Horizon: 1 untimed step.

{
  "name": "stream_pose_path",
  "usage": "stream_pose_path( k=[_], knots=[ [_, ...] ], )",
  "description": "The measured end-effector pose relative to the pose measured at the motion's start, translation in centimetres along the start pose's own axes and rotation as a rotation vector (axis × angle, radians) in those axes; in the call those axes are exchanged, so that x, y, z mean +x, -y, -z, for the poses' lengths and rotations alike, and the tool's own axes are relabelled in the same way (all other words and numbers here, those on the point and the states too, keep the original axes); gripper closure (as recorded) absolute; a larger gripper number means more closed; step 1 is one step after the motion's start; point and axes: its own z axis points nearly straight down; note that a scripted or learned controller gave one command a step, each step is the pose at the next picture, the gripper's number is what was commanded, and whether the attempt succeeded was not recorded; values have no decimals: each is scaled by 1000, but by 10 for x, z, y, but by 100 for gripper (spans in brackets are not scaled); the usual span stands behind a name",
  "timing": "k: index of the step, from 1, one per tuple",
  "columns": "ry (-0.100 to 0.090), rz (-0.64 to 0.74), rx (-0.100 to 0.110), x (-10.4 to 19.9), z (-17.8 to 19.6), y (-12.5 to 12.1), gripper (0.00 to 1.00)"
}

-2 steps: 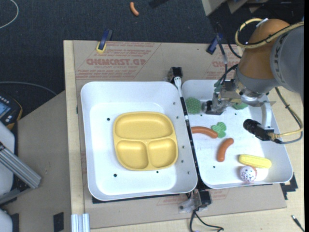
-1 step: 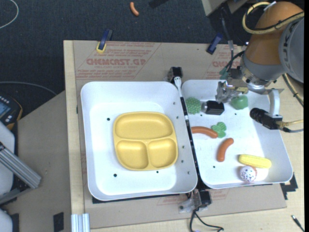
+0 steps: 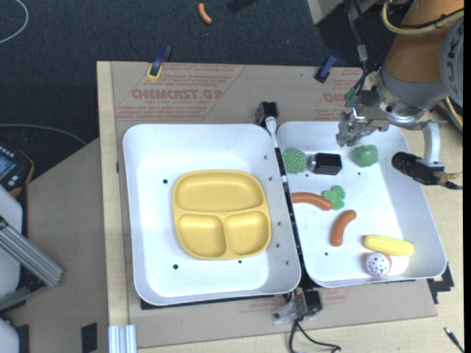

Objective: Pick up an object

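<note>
Nearest the camera, in the right bin [image 3: 423,226], lie a white speckled ball [image 3: 378,265] and, just beside it, a yellow corn-like piece [image 3: 388,245]. Past them sits an orange sausage [image 3: 342,226], tilted, then a second, longer sausage [image 3: 311,201] touching a small green broccoli piece [image 3: 335,194]. Farther on are a black block [image 3: 325,163] and a green knobbly toy [image 3: 294,160] against the bin's left wall. The left bin [image 3: 143,197] holds a yellow divided plate [image 3: 221,213].

At the far end of the right bin the gripper [image 3: 353,132] hangs just beside a green rounded toy [image 3: 364,154], which looks the likely target. The fingers are too small and dark here to say whether they are spread or closed, and nothing is visibly between them.

To do the pick well, the gripper should probably be centred over the green toy rather than to its left, so the fingers straddle it evenly. A rounded shape may squirt sideways if pinched off-centre. The bin's back wall is near, so the descent should be straight down, keeping clear of the black block.
</note>
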Motion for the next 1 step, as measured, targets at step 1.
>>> stream_pose_path(
  k=[1],
  knots=[
    [-3, 2, 11, 37, -9, 29, 100]
  ],
)
